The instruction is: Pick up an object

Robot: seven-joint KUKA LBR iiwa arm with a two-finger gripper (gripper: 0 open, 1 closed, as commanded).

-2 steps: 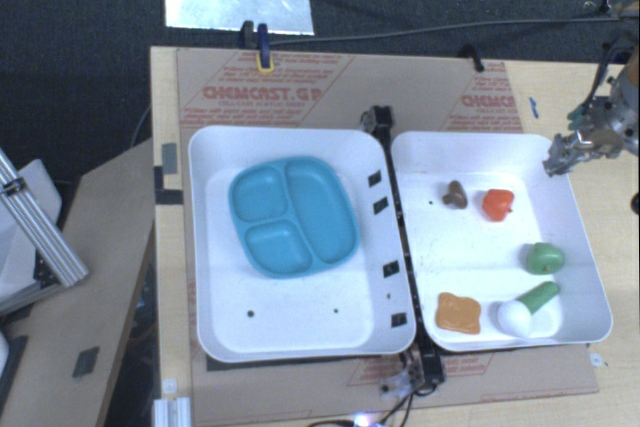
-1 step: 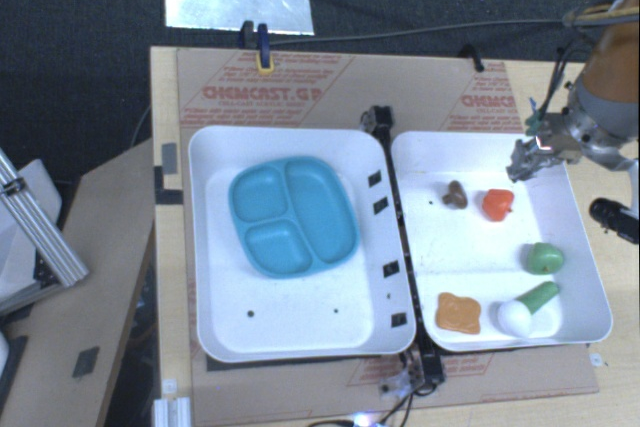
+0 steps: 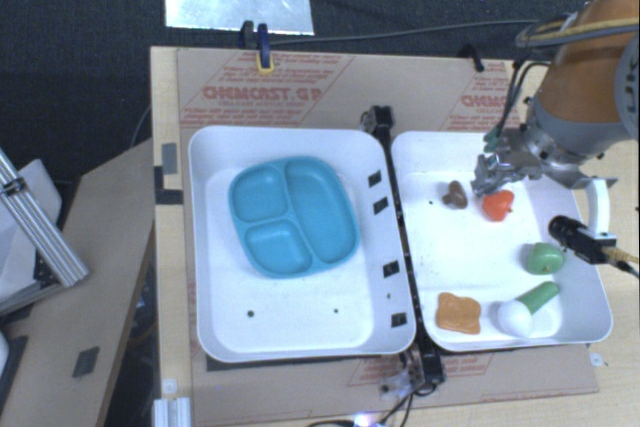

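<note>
Seen from above at a slant: two white bins side by side on a bench. In the left bin (image 3: 215, 315), a blue divided plate (image 3: 293, 215), lying flat, near the middle. In the right bin (image 3: 430, 245), several small things, well apart from one another: a brown lump (image 3: 456, 195) toward the upper middle, a red-orange piece (image 3: 498, 205) just beside it to the right, a green piece (image 3: 544, 258) nearer the right wall, an orange flat piece (image 3: 459, 313) at the front, and a white and green thing (image 3: 526, 310) at the front right corner. Reaching in from the right, the arm (image 3: 590, 85), grey with an orange band, wrist low over the upper part of the right bin. Gripper (image 3: 490, 177) down just above the red-orange piece, close to the brown lump. Cannot tell how wide the pincer stands; too small and blurred. Nothing seen held. Behind the bins, a yellow and black clamp (image 3: 258, 45) on the board's far edge.
</note>
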